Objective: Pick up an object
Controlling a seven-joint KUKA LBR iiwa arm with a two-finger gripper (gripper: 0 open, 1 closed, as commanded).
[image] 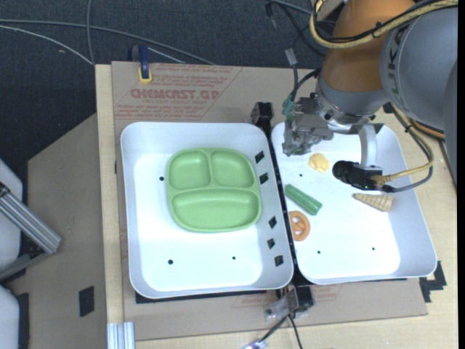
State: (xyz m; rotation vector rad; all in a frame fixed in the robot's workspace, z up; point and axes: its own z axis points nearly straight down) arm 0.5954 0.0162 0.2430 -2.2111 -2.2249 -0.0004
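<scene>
Green stick [302,198]: smooth, plastic-looking short bar with blunt ends, flat on the floor of the right bin [407,257], near the bin's 9 o'clock wall. Long axis from 10 to 4 o'clock. Positioned at 6 o'clock of the jaws, clear of them and untouched.

Yellow lump [318,163]: small, rounded, pale and matte, just beside the jaws at their 4 o'clock; whether touching cannot be told.

Pretzel [298,225]: orange-brown twisted loop, lying flat at 6 o'clock of the green stick, close to it.

Cone [373,201]: tan, waffle-textured taper, long axis roughly 9 to 3 o'clock, narrow end apparently toward 9; well apart from the jaws, at their 4 o'clock.

Jaws: grey metal, low over the right bin's 10 o'clock corner, beneath the arm's orange band [363,31]. Degree of opening cannot be told; nothing seen between them.

Left bin [145,267]: shallow, white, glossy, round-cornered, carrying a light green divided plate [214,190] with three compartments, two small toward 12 o'clock and one wide toward 6.

Table [73,195]: covered by a flat brown cardboard sheet with red print at 12 o'clock.
</scene>
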